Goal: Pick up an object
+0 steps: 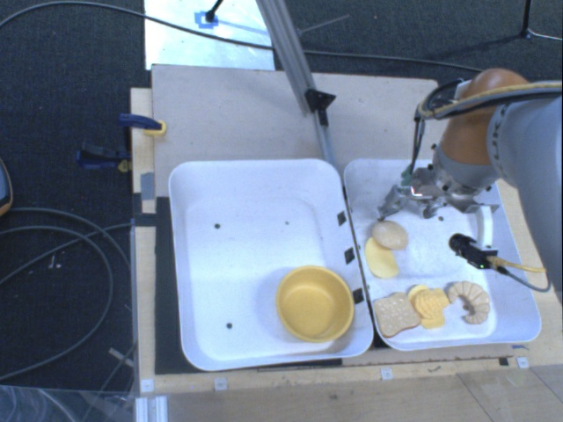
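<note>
1. The gripper (409, 202) hangs over the far half of the right bin (372, 181), with the grey arm (528, 148) and its orange band coming in from the right. I cannot tell whether the gripper is open or closed, and nothing is seen held in it.
2. Just on the near side of the gripper, slightly to its left, lies a beige rounded piece (390, 234) on the bin floor. It is close below the gripper, but contact cannot be made out.
3. A pale yellow flat slice (379, 259) touches the near edge of the beige piece, beside the bin's left wall.
4. Along the near side of the right bin sit three more items in a row: a bread slice (396, 315) on the left, a yellow ridged piece (430, 305) in the middle overlapping it, and a curved tan croissant-like piece (471, 301) on the right.
5. The left bin (246, 227) holds a yellow bowl (315, 302), upright, in its near right corner.
6. A slanted metal pole (288, 42) runs from the far edge down to where the two bins meet.
7. Two clamps (141, 124) grip the bench's left edge.
</note>
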You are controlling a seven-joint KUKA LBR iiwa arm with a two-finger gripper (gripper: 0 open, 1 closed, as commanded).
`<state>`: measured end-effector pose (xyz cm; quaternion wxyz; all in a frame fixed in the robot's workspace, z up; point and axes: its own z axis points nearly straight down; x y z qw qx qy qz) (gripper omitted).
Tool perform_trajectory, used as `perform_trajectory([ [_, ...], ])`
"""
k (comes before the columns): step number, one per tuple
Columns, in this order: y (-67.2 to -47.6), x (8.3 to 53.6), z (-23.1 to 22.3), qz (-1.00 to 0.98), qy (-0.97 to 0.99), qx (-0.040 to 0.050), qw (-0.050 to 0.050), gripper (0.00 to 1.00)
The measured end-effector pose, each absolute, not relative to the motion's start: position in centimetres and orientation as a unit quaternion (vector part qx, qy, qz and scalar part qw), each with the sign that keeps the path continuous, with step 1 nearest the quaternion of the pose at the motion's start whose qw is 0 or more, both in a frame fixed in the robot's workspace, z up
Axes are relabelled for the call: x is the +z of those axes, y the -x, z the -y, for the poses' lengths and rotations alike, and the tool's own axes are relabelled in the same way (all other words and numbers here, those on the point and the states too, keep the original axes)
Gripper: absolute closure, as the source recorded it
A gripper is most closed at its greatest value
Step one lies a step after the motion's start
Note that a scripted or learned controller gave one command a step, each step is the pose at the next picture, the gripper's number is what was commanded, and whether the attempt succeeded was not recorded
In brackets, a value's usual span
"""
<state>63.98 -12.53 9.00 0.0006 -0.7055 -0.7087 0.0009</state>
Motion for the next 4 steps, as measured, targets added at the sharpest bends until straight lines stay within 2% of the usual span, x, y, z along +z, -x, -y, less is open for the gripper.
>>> perform_trajectory([
  [1, -64.2, 10.5, 12.6, 0.709, 0.705, -0.0015, -0.003, 1.0],
  [3, -64.4, 22.2, 13.2, 0.708, 0.706, -0.0022, -0.004, 1.0],
  [4, -64.5, 22.6, 13.2, 0.709, 0.705, -0.001, -0.001, 1.0],
])
